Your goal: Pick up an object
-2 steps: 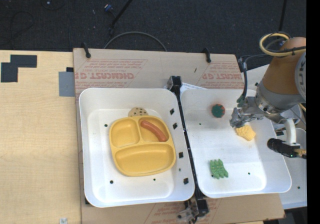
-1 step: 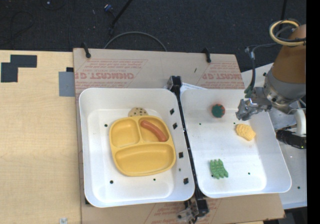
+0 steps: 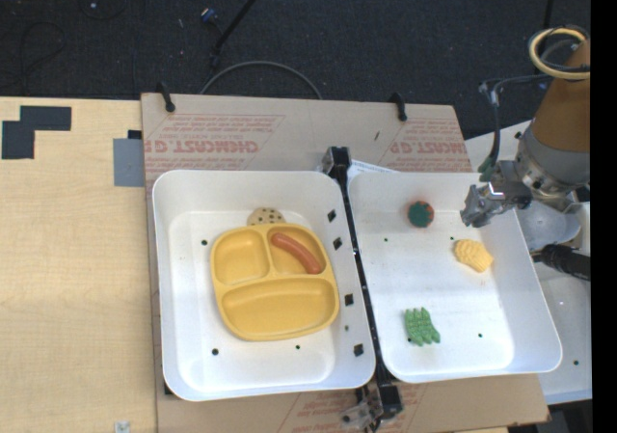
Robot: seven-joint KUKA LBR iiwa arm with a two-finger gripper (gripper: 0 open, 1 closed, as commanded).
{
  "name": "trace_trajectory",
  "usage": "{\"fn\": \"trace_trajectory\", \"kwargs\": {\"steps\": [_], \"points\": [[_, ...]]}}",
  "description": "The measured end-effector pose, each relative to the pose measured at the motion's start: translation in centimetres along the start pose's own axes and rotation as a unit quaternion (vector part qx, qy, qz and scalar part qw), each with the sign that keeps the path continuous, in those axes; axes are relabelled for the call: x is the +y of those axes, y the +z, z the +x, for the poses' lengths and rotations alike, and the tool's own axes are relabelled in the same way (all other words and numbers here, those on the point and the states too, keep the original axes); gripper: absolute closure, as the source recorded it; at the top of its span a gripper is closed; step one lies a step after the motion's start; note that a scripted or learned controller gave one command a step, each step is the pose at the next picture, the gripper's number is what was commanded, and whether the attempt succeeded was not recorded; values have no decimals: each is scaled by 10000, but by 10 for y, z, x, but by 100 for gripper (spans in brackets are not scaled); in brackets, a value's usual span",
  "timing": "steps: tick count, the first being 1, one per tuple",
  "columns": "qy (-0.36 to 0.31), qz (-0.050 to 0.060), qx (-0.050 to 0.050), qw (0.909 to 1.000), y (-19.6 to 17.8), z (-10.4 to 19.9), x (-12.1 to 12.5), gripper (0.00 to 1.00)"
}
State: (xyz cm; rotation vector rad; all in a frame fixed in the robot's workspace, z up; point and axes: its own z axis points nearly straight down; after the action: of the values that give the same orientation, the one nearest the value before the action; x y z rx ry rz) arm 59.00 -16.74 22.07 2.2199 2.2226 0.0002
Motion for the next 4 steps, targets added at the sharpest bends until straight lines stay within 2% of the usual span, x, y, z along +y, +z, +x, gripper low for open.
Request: {"fn": "trace_trajectory", "kwargs": {"steps": [1,2,3,4], "points": [[-16,6,8,10000,-2,46,9,100],[-23,17,14,10000,-7,109,7,100],[-14,11,1,10000,-15,157,12,100],[-19,29,8,10000,-2,212,10,100]]}}
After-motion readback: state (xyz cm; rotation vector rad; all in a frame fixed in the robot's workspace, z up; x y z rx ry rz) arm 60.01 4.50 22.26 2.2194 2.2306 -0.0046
